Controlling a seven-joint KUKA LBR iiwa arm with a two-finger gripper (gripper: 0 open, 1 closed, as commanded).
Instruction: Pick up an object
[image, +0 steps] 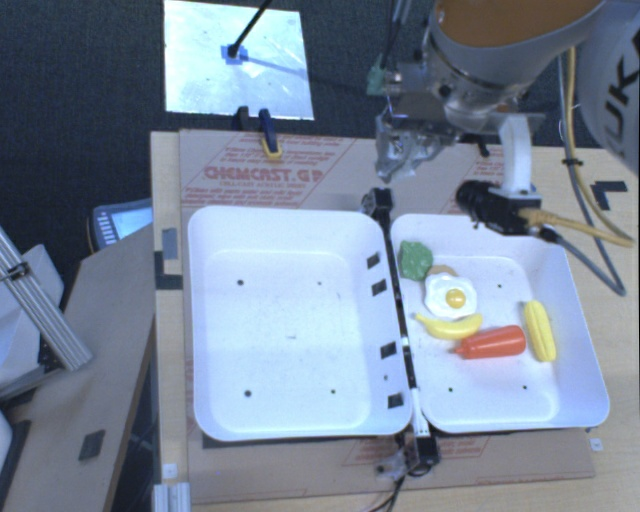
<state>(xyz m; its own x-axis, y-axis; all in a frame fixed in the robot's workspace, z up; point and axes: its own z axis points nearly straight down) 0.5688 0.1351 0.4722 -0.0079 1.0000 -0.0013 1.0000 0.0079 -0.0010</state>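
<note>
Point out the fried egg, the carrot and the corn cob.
fried egg (451, 296), camera view, on the yolk.
carrot (491, 343), camera view, mid-body.
corn cob (540, 330), camera view, middle of the cob.

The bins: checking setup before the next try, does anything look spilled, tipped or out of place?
Nothing stands out. The fried egg, banana, carrot, corn cob and green piece all lie inside the right bin.
</note>
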